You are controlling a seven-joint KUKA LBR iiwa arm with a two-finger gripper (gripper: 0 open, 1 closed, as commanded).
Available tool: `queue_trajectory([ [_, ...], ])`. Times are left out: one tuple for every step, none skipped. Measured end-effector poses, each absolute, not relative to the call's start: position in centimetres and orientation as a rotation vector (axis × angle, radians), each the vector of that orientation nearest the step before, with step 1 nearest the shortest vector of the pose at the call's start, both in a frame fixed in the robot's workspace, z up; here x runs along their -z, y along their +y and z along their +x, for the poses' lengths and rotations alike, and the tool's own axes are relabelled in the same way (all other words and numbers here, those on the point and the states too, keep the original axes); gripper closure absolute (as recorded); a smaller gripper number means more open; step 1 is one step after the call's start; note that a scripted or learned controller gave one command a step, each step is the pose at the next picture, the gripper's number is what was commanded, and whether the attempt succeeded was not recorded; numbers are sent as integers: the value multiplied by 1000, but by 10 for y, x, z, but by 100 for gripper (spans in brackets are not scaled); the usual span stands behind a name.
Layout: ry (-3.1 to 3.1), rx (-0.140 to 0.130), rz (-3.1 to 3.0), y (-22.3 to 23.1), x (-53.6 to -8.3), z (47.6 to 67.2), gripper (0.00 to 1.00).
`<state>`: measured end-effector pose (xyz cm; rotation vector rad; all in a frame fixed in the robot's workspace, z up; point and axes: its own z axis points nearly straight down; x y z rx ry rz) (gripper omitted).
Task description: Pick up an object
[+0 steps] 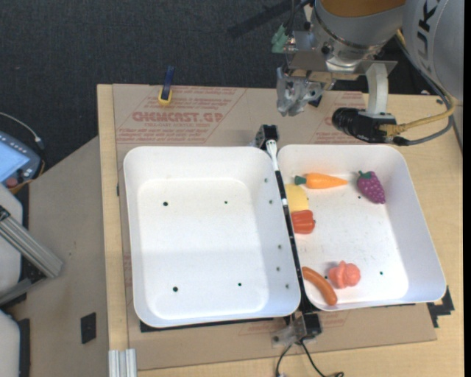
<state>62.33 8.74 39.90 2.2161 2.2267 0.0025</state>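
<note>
Cardboard-topped bench (199, 110) (two white bins (199, 235)).

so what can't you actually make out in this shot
- Tool, camera view: blurred and seen from above, so its finger gap is unreadable.
- Arm: cut off by the top edge.
- Yellow toy: its left side sits against the bin divider and the red toy covers its lower end, so its shape is unclear.
- Pink toy: too small to identify.
- Printing on the board: blurred, only partly legible.
</note>
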Motion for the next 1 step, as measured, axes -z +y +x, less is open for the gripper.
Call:
queue_trajectory([
  [2232,-10,2210,178,-421,634,100],
])
